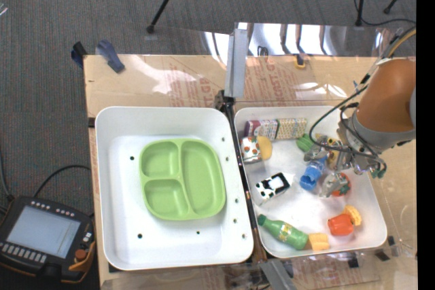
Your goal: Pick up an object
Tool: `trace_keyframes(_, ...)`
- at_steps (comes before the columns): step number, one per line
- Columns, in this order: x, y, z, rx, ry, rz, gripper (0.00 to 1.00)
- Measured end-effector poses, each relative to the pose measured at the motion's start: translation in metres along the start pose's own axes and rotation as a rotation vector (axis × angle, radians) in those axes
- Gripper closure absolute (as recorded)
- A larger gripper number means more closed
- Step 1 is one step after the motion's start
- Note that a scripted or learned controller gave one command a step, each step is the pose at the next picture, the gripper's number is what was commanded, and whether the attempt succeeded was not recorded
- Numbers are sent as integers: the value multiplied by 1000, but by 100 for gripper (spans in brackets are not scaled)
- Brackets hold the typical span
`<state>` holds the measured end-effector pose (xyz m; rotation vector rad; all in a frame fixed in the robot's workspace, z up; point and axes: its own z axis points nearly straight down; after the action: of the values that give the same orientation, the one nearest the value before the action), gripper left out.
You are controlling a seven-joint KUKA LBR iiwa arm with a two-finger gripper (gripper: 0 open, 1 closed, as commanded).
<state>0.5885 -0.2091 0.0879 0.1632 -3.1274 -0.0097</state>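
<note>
My gripper (333,181) hangs low in the right bin (309,124), under the orange wrist band. Its tip sits over a small red and green toy (340,185), just right of a blue cup-like toy (310,177). Around it lie a black and white cow toy (272,187), a green bottle (283,231), an orange toy (342,223), a yellow block (318,241) and a green piece (305,143). At the bin's far side lies a long patterned box (279,128), with a red-spotted white object (251,148) and a yellow piece (264,147) near it.
The left bin (115,214) holds a green three-compartment plate (182,178). A metal post (235,64) stands behind the seam between the bins. A teach pendant (44,233) lies on the floor at the lower left. Cables loop around the wrist.
</note>
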Motion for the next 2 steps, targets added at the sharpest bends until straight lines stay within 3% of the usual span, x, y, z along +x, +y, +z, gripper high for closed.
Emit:
trace_keyframes(1, -26, 33, 0, 5, -13, -31, 0)
trace_keyframes(2, -28, 35, -11, 7, -18, -38, 100)
